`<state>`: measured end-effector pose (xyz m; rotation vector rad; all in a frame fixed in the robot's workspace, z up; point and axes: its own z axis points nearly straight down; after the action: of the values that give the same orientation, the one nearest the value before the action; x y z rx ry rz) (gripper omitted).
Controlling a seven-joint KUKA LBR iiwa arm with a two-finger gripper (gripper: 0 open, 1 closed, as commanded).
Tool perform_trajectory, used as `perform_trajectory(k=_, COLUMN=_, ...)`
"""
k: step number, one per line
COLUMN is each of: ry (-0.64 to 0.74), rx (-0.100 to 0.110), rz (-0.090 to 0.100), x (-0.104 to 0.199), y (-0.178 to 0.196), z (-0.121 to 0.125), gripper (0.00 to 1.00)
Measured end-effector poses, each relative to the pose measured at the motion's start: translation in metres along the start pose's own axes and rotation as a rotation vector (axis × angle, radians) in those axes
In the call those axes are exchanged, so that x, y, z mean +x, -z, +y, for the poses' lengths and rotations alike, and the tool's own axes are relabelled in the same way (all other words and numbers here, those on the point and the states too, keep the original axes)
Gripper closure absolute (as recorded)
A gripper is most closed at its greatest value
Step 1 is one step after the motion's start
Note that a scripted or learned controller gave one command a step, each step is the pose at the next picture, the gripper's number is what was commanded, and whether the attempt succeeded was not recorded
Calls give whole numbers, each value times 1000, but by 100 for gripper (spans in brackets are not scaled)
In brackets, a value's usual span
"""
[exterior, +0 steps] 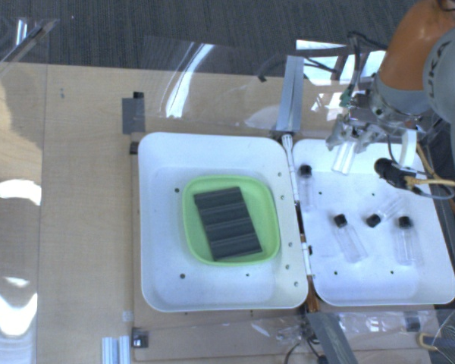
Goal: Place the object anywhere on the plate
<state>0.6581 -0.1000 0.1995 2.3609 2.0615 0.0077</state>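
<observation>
Gripper (347, 156) hangs over right bin (432, 283)'s far edge, fingers apart, empty. Clear vials (349, 237) lie nearer; plate (267, 203) sits left, ridged block (226, 223) on it. Risk: slippery vials roll, grasp misses.

No readable text, label, brand, number or sign anywhere. Nothing printed on the green plate (267, 226) or the dark ribbed block (226, 223) lying on it, at the middle of the left bin (159, 226). Nothing legible on the clear black-capped vials (347, 235) scattered across the right bin (432, 279); too small to tell any marking. Bare bench wood (68, 203), unmarked.
</observation>
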Motion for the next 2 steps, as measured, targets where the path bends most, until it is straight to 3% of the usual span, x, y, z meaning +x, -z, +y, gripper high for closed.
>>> perform_trajectory(k=1, ry=149, rx=4, rz=3, x=56, y=-14, z=-65, gripper=100)
perform_trajectory(k=2, ry=221, rx=5, rz=3, x=120, y=-14, z=-100, gripper=100)
